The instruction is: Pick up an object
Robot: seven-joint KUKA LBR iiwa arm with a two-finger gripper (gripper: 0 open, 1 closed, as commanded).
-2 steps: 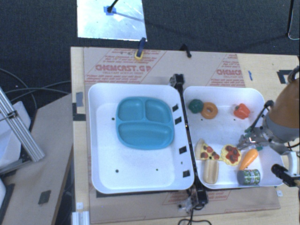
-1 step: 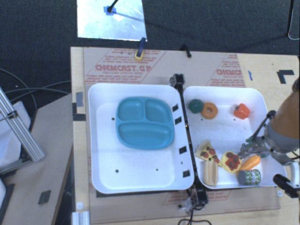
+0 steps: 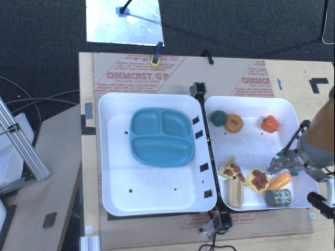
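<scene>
The right bin [image 3: 251,145] holds several toy foods. At its back lie a green vegetable [image 3: 218,118], an orange donut [image 3: 233,123] and a red pepper [image 3: 269,124]. Along its front lie a pizza slice [image 3: 230,168], a hot dog bun [image 3: 235,192], a red and yellow piece [image 3: 258,180], an orange carrot [image 3: 280,181] and a green can [image 3: 278,197]. My gripper [image 3: 279,164] reaches in from the right and hangs low over the bin's front right part, just above the carrot. Nothing is seen held in it.
The left bin [image 3: 118,156] carries a blue divided plate [image 3: 161,137]. A black divider with clips [image 3: 204,140] runs between the bins. Cardboard [image 3: 141,75] lies under both bins, and a metal frame [image 3: 21,145] stands at the far left.
</scene>
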